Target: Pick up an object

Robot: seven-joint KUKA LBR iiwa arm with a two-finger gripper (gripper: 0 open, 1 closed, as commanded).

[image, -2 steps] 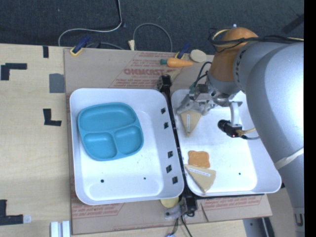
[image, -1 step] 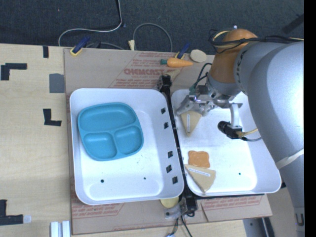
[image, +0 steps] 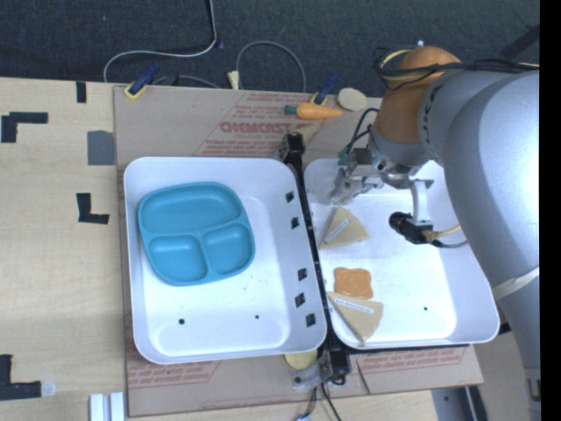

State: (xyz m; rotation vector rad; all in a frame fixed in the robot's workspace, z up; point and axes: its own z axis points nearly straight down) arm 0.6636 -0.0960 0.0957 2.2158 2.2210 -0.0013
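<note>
My gripper (image: 348, 185) hangs over the far left part of the right bin (image: 438, 323), just above a tan wedge-shaped piece (image: 344, 229). Nothing shows between its fingers. An orange toast-like piece (image: 352, 281) lies nearer the front of the same bin. Below that piece a second tan wedge (image: 359, 316) lies by the front left corner. The arm's grey body and orange band cover the bin's right side.
The left bin (image: 158, 323) holds a blue divided plate (image: 196, 231). A black clip strip (image: 302, 235) runs between the bins. An orange carrot-like toy (image: 317, 110) and a pale object (image: 351, 99) lie on the cardboard behind the bins. Cables trail at the back.
</note>
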